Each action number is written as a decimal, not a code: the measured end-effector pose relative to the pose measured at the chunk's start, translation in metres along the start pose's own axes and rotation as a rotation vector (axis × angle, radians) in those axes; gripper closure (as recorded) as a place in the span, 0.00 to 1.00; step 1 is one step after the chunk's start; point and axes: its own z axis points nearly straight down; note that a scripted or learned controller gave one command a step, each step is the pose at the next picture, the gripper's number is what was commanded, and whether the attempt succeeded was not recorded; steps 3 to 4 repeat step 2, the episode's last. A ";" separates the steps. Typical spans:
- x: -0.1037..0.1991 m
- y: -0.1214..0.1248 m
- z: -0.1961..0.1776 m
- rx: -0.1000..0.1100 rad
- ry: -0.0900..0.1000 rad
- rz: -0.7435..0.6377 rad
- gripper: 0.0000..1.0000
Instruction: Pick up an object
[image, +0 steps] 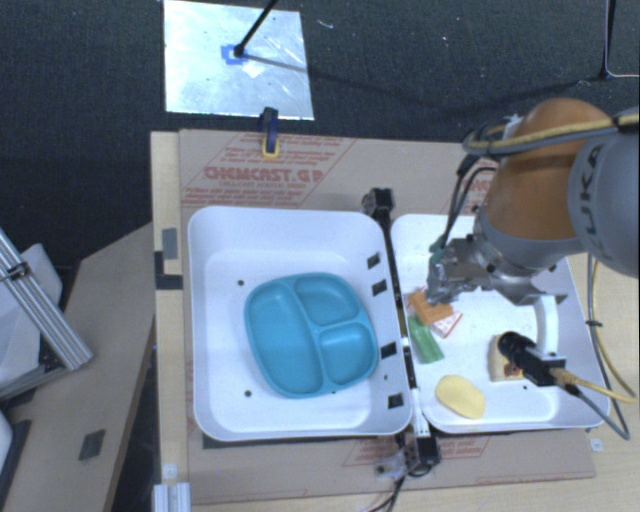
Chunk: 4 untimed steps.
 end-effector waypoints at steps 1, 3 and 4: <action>0.056 0.022 0.003 -0.001 0.000 0.000 1.00; 0.109 0.039 0.002 -0.001 0.000 0.001 1.00; 0.109 0.039 0.002 -0.001 0.000 0.001 1.00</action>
